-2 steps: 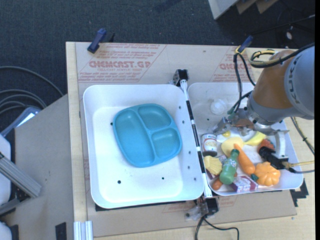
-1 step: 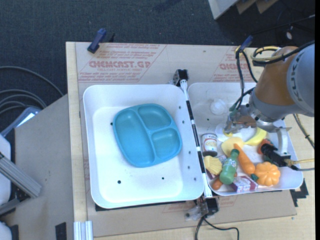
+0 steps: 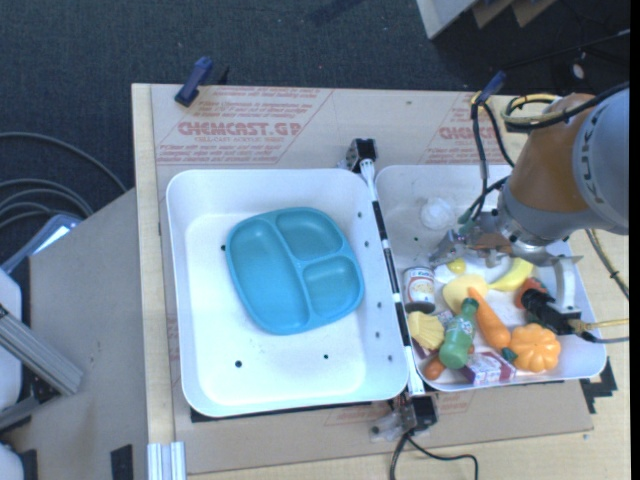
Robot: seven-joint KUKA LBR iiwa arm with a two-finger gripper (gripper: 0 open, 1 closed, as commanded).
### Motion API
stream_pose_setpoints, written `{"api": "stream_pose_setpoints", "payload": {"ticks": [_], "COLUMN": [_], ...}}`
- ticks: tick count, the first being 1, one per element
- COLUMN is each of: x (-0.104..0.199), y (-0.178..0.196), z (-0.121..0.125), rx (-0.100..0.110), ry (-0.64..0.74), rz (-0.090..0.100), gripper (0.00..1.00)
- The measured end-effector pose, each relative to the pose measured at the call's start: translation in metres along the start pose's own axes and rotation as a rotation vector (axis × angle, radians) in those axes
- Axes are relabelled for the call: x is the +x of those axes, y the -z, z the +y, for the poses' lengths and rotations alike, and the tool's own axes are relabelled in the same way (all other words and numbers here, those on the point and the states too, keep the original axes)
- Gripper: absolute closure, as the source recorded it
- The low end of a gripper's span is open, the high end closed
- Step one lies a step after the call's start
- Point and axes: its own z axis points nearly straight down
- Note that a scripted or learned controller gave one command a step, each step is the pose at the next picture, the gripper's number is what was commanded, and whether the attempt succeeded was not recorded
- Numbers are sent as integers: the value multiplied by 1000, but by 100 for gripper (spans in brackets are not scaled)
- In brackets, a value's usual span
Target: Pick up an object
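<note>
Overhead, claw [image 3: 478, 246] low above right bin's [image 3: 400, 190] toy food, grip state unclear.

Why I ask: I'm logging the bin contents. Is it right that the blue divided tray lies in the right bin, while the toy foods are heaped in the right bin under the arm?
Not quite. The camera view shows the blue divided tray lying in the left bin, not the right. The toy foods are indeed heaped in the right bin, under the arm.

Brown protective sheet [image 3: 300, 118] covering the counter: red print "CHEMCAST GP" above the left bin, with smaller illegible lines over it; the same print, partly hidden, above the right bin.
</note>
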Motion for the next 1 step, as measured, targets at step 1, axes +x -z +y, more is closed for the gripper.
{"api": "stream_pose_setpoints", "payload": {"ticks": [1], "x": [20], "y": [-11], "z": [62], "rx": [2], "ry": [2], "rz": [1], "gripper": [0]}}
